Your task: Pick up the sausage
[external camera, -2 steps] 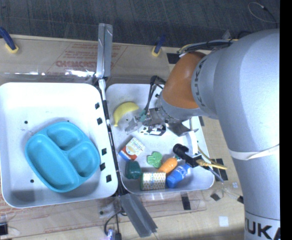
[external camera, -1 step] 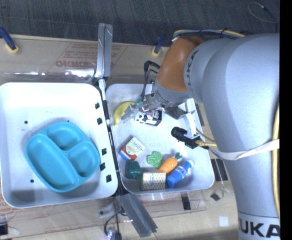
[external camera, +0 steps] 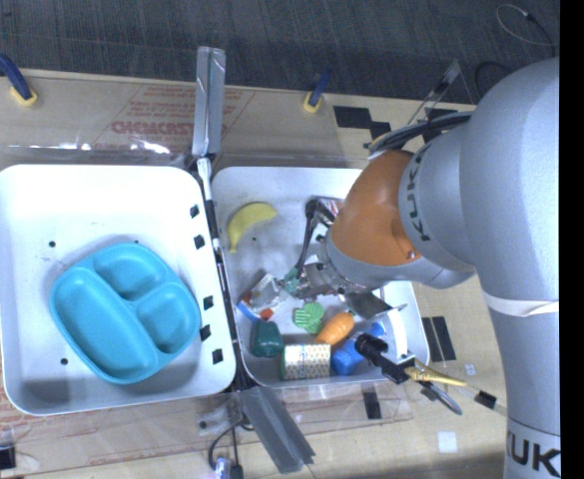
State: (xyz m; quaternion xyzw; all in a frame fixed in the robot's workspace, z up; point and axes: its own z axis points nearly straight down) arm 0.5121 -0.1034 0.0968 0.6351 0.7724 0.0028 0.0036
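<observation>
Arm [external camera: 441, 208] over right bin [external camera: 272, 183], wrist above the toy pile beside the banana [external camera: 249, 221]. Gripper hidden under wrist; grasp state cannot be told. Sausage not identifiable.

Dark ribbed floor [external camera: 272, 13] lies beyond a brown bench [external camera: 102, 108] with blue clamps [external camera: 17, 80].

Left bin [external camera: 32, 267]: holds a blue divided tray [external camera: 124, 310].
Right bin [external camera: 272, 183]: banana [external camera: 249, 221], carrot [external camera: 337, 327], green piece [external camera: 308, 317], dark green block [external camera: 266, 339], can [external camera: 306, 360].
Arm [external camera: 451, 208]: bent over right bin, hiding its end effector.
</observation>
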